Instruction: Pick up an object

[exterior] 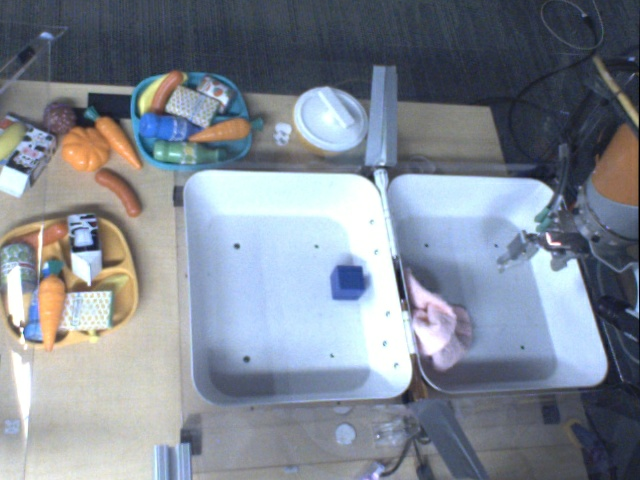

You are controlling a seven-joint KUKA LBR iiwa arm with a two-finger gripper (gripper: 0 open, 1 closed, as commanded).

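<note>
A small blue cube (348, 281) sits right of centre in the left bin (250, 368). In the right bin (520, 368), a crumpled pink cloth (438, 326) lies against the near left wall. My gripper (522, 249) hangs over the right half of the right bin. It is well to the right of the cloth and somewhat farther back, with nothing seen in it. The grey arm with its orange band (615, 168) comes in from the right edge.
Left of the bins are a blue bowl of toy food (190, 120), a yellow plate of toy food (68, 286), a toy pumpkin (84, 149), a carrot and a sausage (120, 192). A white lidded tub (330, 118) and a metal post (379, 118) stand behind the bins.
</note>
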